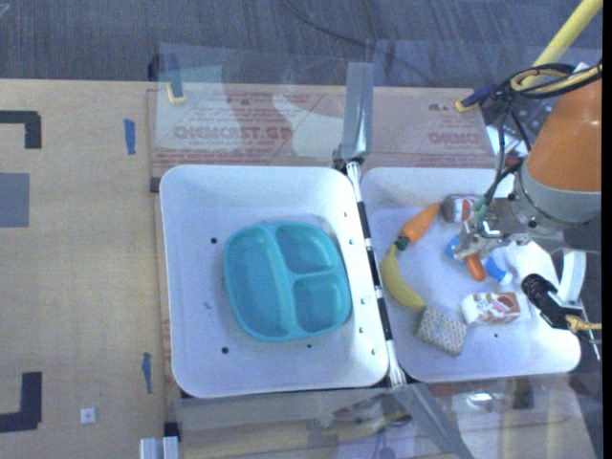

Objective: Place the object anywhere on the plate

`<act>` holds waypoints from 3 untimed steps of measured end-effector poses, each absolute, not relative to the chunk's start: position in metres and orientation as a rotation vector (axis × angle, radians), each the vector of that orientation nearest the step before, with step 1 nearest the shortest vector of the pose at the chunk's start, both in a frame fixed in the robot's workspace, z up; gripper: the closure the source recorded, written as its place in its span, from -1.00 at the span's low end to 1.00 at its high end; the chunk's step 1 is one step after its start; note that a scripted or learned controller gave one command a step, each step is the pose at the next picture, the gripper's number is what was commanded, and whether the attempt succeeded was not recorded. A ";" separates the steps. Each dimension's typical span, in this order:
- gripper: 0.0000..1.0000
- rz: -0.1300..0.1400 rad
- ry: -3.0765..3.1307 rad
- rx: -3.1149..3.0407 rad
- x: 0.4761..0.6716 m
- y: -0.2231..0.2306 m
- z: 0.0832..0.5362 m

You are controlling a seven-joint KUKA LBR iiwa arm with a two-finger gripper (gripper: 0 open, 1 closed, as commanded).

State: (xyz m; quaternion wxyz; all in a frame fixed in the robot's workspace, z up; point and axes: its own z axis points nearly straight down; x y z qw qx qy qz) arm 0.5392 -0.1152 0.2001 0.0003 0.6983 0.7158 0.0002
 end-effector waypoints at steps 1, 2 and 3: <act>1.00 0.000 2.189 2.252 0.615 -0.031 0.185; 1.00 0.000 2.127 2.312 0.610 0.083 0.185; -1.00 0.000 2.127 2.312 0.610 0.083 0.185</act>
